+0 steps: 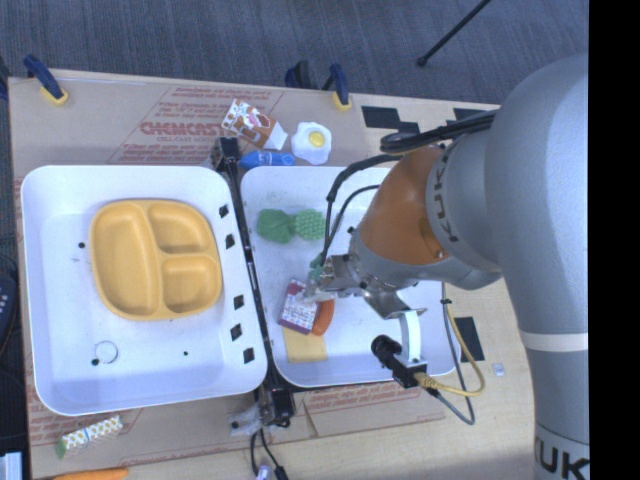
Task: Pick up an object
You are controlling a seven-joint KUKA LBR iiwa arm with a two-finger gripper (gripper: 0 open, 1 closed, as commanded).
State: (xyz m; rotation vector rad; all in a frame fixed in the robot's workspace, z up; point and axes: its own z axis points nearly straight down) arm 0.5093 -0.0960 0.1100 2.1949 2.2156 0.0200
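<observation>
My gripper (322,276) is low in the right bin (350,368), under the orange-banded wrist (405,218). It sits just above and to the right of a small purple and white packet (297,308). An orange piece (324,316) lies against the packet's right side. Below them rests a flat yellow block (305,347). Two green toys (291,225) lie side by side at the back of this bin. Nothing shows as lifted off the bin floor.
The left bin (50,298) holds a yellow divided plate (155,258). Behind the bins lie a snack packet (246,121), a white and yellow egg toy (313,141) and a blue item (268,158). A black camera unit (395,358) and a yellow cable (455,383) hang near the right bin's front rim.
</observation>
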